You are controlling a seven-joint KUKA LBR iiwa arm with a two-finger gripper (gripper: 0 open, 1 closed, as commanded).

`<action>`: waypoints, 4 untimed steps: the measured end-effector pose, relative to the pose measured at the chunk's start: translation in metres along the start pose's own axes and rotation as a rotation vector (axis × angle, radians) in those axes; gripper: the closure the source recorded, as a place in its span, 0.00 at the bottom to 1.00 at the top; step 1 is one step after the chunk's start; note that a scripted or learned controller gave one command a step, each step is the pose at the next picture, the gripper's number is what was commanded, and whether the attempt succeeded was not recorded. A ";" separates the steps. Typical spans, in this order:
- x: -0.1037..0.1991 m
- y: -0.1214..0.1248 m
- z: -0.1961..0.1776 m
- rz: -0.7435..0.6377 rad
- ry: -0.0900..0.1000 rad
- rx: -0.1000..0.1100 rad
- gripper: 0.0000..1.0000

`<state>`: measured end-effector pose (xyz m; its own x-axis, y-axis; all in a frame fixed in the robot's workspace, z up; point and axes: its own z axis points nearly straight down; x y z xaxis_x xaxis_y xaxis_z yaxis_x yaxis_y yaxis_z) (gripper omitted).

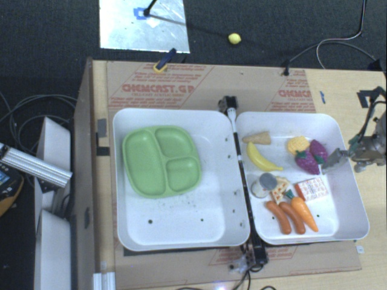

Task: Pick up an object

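Note:
The right bin (pixel 349 192) holds several toy foods: a tan bread piece (pixel 257 138), a banana (pixel 261 157), a yellow corn piece (pixel 297 144), a purple bunch of grapes (pixel 311 155), a grey round tin (pixel 265 183), a cheese-like piece (pixel 279 192), a red and white box (pixel 312 189), an orange carrot (pixel 304 213) and two sausages (pixel 283 216). My gripper (pixel 336 159) reaches in over the bin's right rim, just right of the grapes and above the box. Nothing shows in its grasp.
The left bin (pixel 175 228) holds a green divided plate (pixel 162 161). A black divider (pixel 239 162) with clamps runs between the bins. Cardboard (pixel 211 83) lies under both bins. Cables and a small yellow ball (pixel 234 38) lie on the dark floor behind.

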<state>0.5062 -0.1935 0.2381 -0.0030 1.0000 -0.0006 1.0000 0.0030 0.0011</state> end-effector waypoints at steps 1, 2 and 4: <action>0.069 0.042 0.066 -0.001 0.002 0.002 0.00; 0.040 0.120 0.155 -0.001 0.001 0.001 0.00; 0.018 0.078 0.143 -0.005 0.005 -0.002 1.00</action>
<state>0.5845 -0.1755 0.0948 -0.0082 1.0000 0.0046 1.0000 0.0082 0.0030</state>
